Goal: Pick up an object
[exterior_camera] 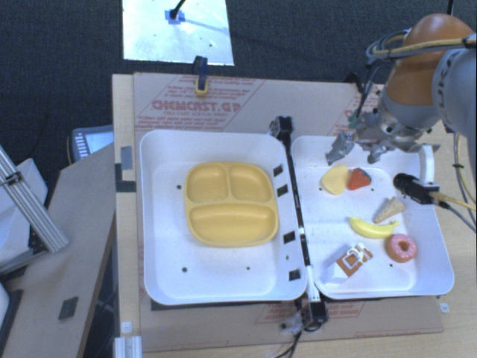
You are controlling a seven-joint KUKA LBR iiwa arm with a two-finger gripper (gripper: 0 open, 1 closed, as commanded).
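- The grey, orange-banded arm (425, 66) reached over the right white bin's (428, 271) far edge.
- Its two-finger gripper (358, 149) hung spread apart, gripping nothing, above the yellow wedge (335, 179).

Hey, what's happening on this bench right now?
A robot arm reaches in from the right, its gripper open above the far part of the right bin, holding nothing. Below it lie a yellow piece, a strawberry, a wedge, a banana, a donut and a small box. The left bin holds a yellow divided plate.
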